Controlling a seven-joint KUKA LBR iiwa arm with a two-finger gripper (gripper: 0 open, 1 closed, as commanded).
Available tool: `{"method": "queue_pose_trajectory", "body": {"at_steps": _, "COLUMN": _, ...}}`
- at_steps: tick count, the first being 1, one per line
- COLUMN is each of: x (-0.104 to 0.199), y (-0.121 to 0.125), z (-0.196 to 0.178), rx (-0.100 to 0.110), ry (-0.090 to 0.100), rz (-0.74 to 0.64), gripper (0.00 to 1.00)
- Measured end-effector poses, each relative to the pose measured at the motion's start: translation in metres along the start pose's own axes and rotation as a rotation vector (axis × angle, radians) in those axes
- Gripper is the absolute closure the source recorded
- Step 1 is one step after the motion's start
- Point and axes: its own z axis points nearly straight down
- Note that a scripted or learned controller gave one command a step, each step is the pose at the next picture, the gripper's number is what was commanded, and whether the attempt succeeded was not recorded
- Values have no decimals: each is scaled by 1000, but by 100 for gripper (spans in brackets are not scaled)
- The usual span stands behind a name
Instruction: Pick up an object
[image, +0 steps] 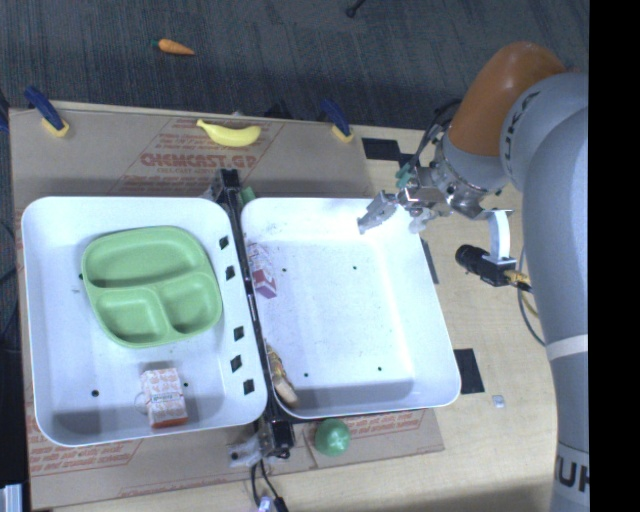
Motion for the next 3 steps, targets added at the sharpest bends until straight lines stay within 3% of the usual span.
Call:
{"method": "queue_pose_trajectory", "body": {"at_steps": 1, "x": 33, "y": 16, "z": 112, "rx": 3, "ry": 0, "rz": 0, "gripper": 0}}
{"method": "queue_pose_trajectory", "body": {"at_steps": 2, "x": 33, "y": 18, "z": 100, "rx": 1, "ry": 0, "rz": -4, "gripper": 100}}
{"method": "queue_pose_trajectory", "body": {"at_steps": 3, "x": 63, "y": 18, "z": 6, "rx": -3, "ry": 0, "rz": 1, "gripper": 100}}
